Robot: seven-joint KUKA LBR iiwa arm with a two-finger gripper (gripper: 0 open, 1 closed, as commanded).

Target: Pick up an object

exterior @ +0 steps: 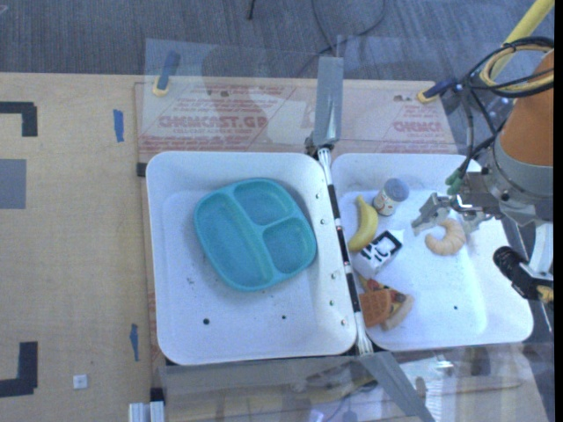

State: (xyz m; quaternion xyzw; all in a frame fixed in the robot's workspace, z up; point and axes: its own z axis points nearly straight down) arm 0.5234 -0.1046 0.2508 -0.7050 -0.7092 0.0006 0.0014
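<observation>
Wooden bench [70, 236] bearing two white bins | gripper [437, 211] hovering in right bin [457, 315], fingers spread, pinching nothing | croissant [447, 237] lying just below-right of it | jar [388, 196] and banana [364, 223] sitting to its left | teal divided plate [255, 233] resting farther left in left bin [176, 323]
</observation>
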